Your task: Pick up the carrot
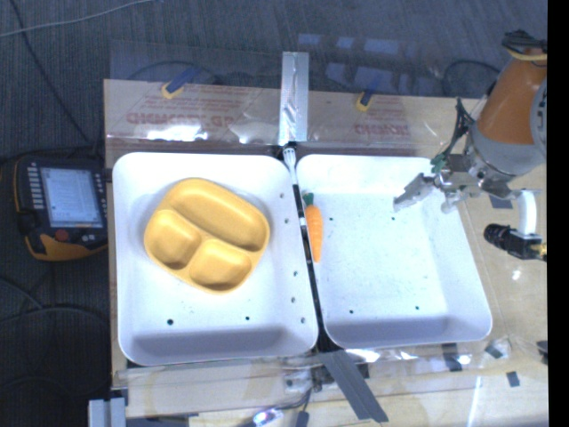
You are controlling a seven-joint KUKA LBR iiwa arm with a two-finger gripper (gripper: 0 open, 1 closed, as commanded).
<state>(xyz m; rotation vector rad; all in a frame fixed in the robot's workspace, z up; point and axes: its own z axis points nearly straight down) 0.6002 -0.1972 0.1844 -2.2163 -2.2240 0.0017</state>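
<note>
A small orange carrot (313, 229) with a green top lies in the right bin (404, 327), lengthwise against that bin's left wall. My gripper (425, 197) hangs over the upper right part of the same bin, well to the right of the carrot. Its two grey fingers (406, 193) are spread, so it is open, and nothing sits between them. The orange band of the arm (511, 100) rises behind it at the view's right.
A yellow three-part tray (206, 234) fills the middle of the left bin (133, 327). A metal strip (294, 96) stands behind the bins' shared wall. A teach pendant (60, 205) lies off the bench to the left.
</note>
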